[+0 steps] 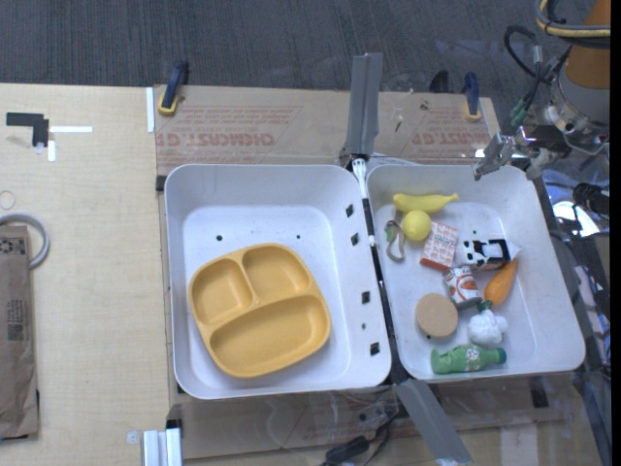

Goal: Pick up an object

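Observation:
The right bin (553, 260) holds several small objects. A yellow banana (425, 202) lies at the far side above a yellow lemon (415, 225). Beside them are a red-and-white packet (440, 247), a black-and-white cow toy (483, 252), an orange carrot (501, 281) and a small can (462, 285). Nearer the front lie a tan disc (437, 316), a white cauliflower piece (487, 328) and a green bottle (468, 358). My gripper (495, 157) hangs over the bin's far right corner, apart from every object, with nothing seen in it.
The left bin (194, 202) holds a yellow divided plate (259, 309). A thin metal loop (393, 242) lies by the right bin's left wall. Cardboard (252, 124) lies behind the bins. Cables and the arm (587, 66) crowd the upper right.

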